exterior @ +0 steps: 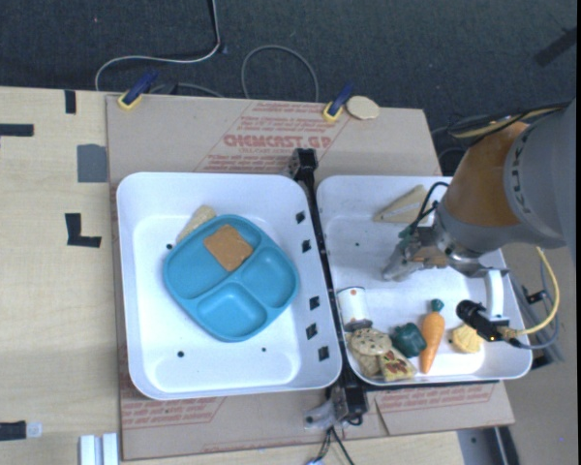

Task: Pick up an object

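Camera view shows our gripper (404, 263) low inside the right bin (358, 197), over a bare patch of its floor, with the arm (508, 187) reaching in from the right. We cannot tell how the gripper is set at its tip, since the grey parts blur together there, and we see nothing held in it.

The objects we might pick lie below it in the picture, toward the bin's near wall. The carrot (431, 339) is nearest to a straight path: it lies down and slightly right of the gripper, its long axis running nearly up and down in the picture with the green end uppermost. Just left of it sits a teal piece (408, 338), then a cookie (369, 342) and a small patterned item (395, 365); a white cylinder (351, 304) lies by the dividing wall, and a yellow piece (466, 339) sits to the carrot's right. A pale wedge (404, 204) rests apart, above the gripper.

We judge the carrot crowded on its left but freer on its right. The left bin (136, 260) holds a blue divided plate (232, 279) with a brown square (229, 248) on it, well apart from our reach.
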`<state>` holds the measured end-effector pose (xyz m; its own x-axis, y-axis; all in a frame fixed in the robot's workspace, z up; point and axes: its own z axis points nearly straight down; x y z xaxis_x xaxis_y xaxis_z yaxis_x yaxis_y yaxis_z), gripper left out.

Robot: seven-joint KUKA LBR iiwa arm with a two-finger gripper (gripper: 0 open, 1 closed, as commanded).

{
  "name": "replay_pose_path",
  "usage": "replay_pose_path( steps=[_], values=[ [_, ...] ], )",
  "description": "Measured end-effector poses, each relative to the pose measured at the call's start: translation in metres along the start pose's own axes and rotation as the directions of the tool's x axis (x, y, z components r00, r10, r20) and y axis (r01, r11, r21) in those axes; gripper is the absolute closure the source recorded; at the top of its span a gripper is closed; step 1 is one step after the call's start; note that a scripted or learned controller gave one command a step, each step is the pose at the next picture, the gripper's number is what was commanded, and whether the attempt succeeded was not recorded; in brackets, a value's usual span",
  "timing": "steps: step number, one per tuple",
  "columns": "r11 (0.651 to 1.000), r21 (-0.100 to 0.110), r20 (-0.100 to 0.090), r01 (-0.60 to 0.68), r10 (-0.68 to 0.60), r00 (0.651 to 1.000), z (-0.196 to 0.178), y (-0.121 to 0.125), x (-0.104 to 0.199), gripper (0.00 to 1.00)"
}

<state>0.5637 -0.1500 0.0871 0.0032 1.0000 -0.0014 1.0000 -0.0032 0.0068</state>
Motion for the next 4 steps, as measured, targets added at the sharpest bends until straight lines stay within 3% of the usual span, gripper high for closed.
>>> replay_pose_path(
  steps=[1, 2, 3, 4],
  values=[
    [1.0, 0.001, 0.0, 0.0, 0.0, 1.0, -0.002, -0.034, -0.063, 0.0],
    [1.0, 0.001, 0.002, 0.002, -0.002, 1.0, -0.012, -0.033, -0.061, 1.0],
    [1.0, -0.002, 0.002, 0.006, -0.006, 1.0, -0.097, 0.01, -0.07, 1.0],
    [1.0, 0.007, -0.001, 0.004, -0.004, 1.0, -0.091, 0.007, -0.069, 0.0]
  ],
)
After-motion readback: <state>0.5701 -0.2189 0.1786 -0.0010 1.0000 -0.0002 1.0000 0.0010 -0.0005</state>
